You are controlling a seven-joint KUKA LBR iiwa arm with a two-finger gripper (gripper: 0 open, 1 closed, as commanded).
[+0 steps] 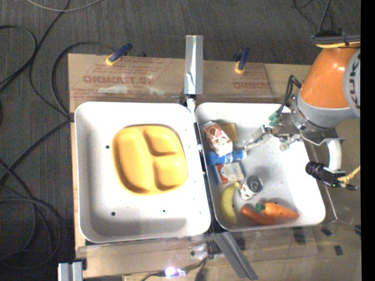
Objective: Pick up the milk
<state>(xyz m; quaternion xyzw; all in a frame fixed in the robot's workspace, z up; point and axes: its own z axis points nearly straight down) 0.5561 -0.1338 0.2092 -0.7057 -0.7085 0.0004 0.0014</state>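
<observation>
Overhead, gripper (253, 141) narrowly parted, holding nothing, just right of milk (218, 139) in right bin (304, 174), yellow tray (150, 158) left.

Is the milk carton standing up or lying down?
Lying down. The milk carton rests on its side in the right bin, its long printed face up, by the wall next to the blue bottle.

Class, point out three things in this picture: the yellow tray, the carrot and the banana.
yellow tray (150, 158), camera view, on its central divider.
carrot (270, 213), camera view, middle of its orange body.
banana (228, 204), camera view, middle of its curve.
</observation>
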